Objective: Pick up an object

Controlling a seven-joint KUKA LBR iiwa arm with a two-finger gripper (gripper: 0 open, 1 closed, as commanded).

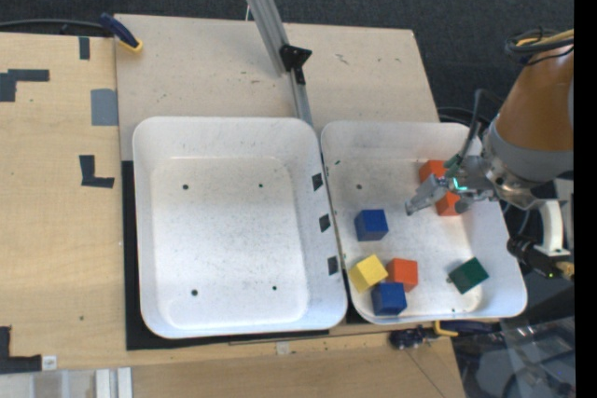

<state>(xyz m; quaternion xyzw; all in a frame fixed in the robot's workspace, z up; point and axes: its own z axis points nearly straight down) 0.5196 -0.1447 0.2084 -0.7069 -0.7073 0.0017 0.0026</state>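
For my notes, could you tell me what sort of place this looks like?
Probably a robotics lab bench for grasping trials: a robot arm reaches over two white bins, one holding small coloured blocks, on a plywood board.

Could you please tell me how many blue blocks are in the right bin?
2: one blue cube mid-bin, another at the near edge beside the yellow cube. The arm may hide others.

White bins (229, 137); blue (371, 224), yellow (369, 271), orange (404, 272), green blocks (468, 275).
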